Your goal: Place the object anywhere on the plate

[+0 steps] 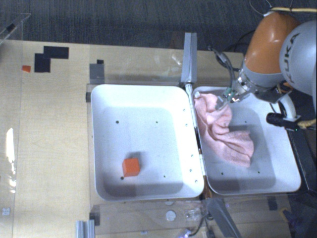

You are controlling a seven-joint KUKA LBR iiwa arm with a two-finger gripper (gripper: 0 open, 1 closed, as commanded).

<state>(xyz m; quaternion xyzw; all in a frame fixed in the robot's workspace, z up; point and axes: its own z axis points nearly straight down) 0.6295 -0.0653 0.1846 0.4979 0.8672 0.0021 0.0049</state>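
The pincer hangs over the right bin, clamped on the upper edge of the pink cloth; the cloth drapes below it

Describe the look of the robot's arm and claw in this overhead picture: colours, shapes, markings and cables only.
The arm is a thick, rounded grey casing with dark lettering on it, and a bulbous orange band sits above the wrist. The wrist narrows to a small metallic claw. Thin dark cables loop beside the wrist, and a black fitting juts out below it.
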